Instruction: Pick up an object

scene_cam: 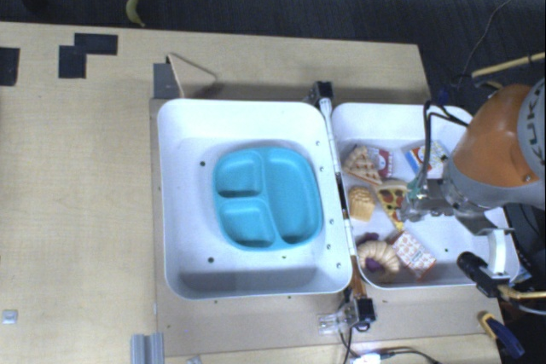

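Note:
The right white bin [444, 117] holds several toy foods. A waffle piece [365, 164] lies at its upper left, a tan bread chunk [362, 203] below it, and a pizza slice [392, 199] beside that. A brown croissant [377, 257] and a red-and-white checked packet [413, 253] rest near the front wall. A small colourful packet [428, 156] lies near the back. My gripper [416, 205] hangs low over the middle of this bin, just right of the pizza slice, under the grey arm with its orange band [499, 145].
The left white bin [183, 183] holds a blue divided plate [266, 196]. A black-and-white bar [328, 132] runs along the wall between the bins. Cables and clips [354, 315] lie at the front edge of the bench.

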### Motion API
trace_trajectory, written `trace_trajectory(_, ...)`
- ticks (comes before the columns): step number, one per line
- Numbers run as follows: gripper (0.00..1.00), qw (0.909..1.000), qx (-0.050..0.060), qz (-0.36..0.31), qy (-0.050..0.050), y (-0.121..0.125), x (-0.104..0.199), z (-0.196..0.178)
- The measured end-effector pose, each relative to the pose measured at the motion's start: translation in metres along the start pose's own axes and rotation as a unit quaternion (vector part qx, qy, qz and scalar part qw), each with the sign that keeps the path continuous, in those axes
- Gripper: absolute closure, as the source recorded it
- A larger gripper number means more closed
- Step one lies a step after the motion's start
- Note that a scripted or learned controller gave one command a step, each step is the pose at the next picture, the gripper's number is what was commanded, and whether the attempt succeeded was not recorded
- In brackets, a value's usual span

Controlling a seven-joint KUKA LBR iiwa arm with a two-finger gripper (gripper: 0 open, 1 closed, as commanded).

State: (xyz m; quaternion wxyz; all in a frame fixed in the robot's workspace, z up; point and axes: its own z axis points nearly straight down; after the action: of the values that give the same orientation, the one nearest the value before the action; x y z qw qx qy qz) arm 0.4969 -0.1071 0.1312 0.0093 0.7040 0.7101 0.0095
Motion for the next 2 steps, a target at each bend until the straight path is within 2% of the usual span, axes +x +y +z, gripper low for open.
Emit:
trace_trajectory(1, 0.0, 1.0, 0.0, 0.0, 0.0, 0.0, 0.0, 0.0)
trace_trajectory(2, 1.0, 1.0, -0.002, -0.002, 0.0, 0.002, 0.001, -0.01)
